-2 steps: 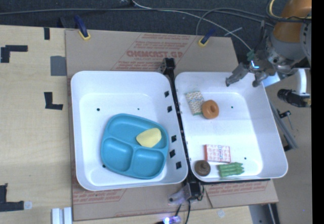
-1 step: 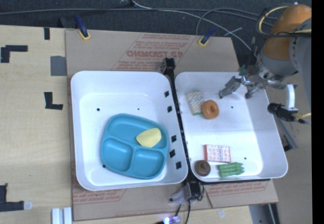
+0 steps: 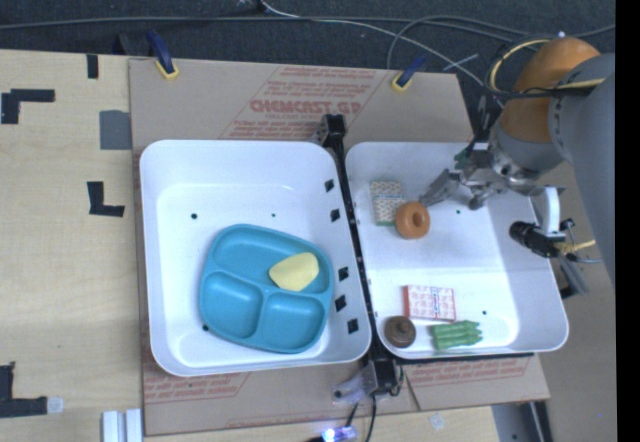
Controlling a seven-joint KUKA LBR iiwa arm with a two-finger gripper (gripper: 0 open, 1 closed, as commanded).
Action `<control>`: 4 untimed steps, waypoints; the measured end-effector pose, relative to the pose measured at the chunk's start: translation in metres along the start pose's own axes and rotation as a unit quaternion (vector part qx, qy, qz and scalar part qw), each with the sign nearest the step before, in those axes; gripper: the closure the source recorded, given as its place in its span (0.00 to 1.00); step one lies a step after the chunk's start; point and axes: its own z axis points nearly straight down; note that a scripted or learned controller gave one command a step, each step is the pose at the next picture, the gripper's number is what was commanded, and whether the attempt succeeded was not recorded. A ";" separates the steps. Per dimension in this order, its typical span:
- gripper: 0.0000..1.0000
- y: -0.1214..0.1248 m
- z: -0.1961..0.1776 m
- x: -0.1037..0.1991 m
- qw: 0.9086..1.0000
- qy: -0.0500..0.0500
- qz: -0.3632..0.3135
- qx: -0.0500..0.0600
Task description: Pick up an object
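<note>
The grey two-finger gripper (image 3: 440, 192) hovers, jaws apparently spread, just right of the small orange-brown doughnut (image 3: 412, 221); next: descend, straddle, close.

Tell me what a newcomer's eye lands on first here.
The blue divided plate in the left bin stands out, with a yellow object lying on it. In the right bin an orange doughnut-like ring sits near the top, with the gripper just beside it, reaching in from the right.
</note>
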 end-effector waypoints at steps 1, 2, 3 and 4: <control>1.00 0.001 -0.014 0.000 1.000 0.000 -0.001 -0.002; 1.00 -0.004 -0.072 -0.006 1.000 0.000 0.001 -0.005; 1.00 -0.013 -0.125 -0.009 1.000 0.000 0.001 -0.005; 1.00 -0.012 -0.168 -0.009 1.000 0.000 0.000 -0.005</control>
